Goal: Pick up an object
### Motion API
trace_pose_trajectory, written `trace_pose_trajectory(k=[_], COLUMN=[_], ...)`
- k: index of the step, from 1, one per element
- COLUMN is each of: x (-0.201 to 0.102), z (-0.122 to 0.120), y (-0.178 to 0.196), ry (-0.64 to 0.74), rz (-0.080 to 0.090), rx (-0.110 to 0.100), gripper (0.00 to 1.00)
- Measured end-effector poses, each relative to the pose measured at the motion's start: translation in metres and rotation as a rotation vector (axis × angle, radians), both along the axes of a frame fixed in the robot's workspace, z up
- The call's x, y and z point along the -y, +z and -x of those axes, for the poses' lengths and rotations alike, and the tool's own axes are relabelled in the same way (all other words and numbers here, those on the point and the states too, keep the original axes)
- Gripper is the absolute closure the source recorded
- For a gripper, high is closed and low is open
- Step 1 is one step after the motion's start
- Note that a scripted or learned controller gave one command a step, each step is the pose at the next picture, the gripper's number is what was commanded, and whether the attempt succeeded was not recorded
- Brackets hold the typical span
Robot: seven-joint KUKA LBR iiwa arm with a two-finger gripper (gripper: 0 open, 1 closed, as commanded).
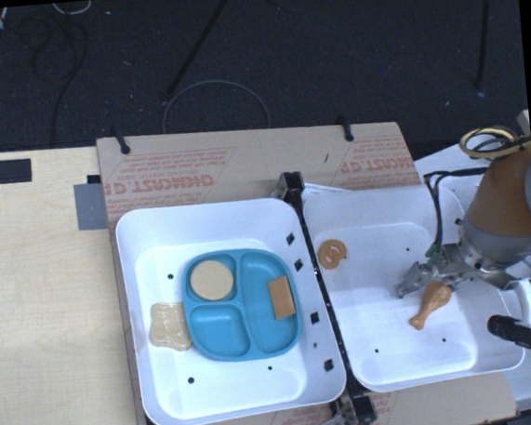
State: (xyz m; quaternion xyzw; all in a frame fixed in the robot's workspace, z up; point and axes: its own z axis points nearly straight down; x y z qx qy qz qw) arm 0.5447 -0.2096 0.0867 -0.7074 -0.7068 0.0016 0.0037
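A brown toy chicken drumstick (430, 305) lies in the right bin (392, 363), right of its middle. My gripper (437, 274) hangs low over the drumstick's thick upper end, touching or almost touching it. The grey arm with its orange band (502, 198) comes in from the right. A small orange pretzel-like ring (331, 253) lies at the right bin's upper left.
The left bin (148, 255) holds a blue divided tray (242, 340) with a round tan biscuit (210, 279) and a brown rectangular piece (281, 298). A pale toast-like piece (169, 325) lies left of the tray. A black divider (312, 286) separates the bins.
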Motion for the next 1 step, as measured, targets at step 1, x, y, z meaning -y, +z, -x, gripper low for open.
trace_pose_trajectory(k=[1], x=[0.0015], z=[-0.0006], y=[0.0137], ry=[-0.004], rz=[0.001], rx=[0.003], gripper=[1.0])
